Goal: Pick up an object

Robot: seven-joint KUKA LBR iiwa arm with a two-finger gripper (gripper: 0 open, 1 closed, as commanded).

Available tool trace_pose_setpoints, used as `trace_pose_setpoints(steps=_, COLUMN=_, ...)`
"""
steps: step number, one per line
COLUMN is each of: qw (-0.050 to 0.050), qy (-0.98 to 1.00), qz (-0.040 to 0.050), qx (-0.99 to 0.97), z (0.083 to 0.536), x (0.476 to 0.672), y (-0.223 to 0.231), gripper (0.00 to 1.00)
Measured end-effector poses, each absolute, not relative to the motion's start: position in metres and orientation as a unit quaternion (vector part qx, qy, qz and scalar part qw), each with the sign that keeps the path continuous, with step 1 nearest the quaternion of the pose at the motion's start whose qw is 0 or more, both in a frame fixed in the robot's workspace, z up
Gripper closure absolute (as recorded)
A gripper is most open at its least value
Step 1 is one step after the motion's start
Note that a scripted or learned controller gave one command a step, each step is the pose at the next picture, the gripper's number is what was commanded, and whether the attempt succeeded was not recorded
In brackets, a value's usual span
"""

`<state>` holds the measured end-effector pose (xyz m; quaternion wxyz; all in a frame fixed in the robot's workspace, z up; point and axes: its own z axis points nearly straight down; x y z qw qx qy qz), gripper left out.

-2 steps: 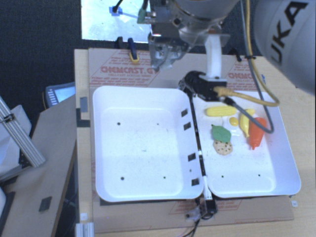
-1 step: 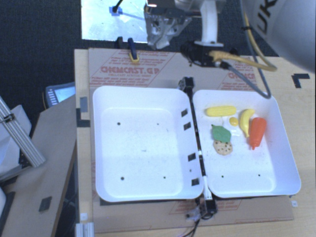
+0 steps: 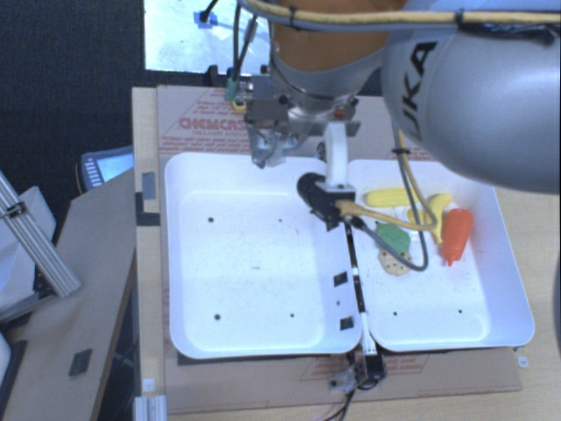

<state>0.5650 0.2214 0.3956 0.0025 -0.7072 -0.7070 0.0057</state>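
Note:
My gripper (image 3: 267, 152) hangs over the far edge of the left bin (image 3: 254, 270), near its back right part, with nothing seen in it. The objects lie in the back of the right bin (image 3: 438, 318): a yellow corn-like piece (image 3: 384, 198), a second yellow piece (image 3: 438, 205), an orange carrot (image 3: 456, 233), a green piece (image 3: 393, 235) and a tan speckled disc (image 3: 394, 263). All of them are to the right of the gripper and apart from it. The arm's body covers the area above the right bin's far edge.
A ridge (image 3: 355, 288) divides the two bins. The bins rest on a cardboard sheet (image 3: 197, 123) on the bench. A yellow cable (image 3: 416, 222) loops down over the objects in the right bin. A grey device (image 3: 105, 167) sits off the bench's left edge.

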Motion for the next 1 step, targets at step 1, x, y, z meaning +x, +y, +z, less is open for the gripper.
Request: trace_pose_setpoints(steps=1, qw=-0.001, qy=-0.704, qz=0.0003, qx=-0.710, z=0.3883, x=0.5984, y=0.1104, gripper=1.00)
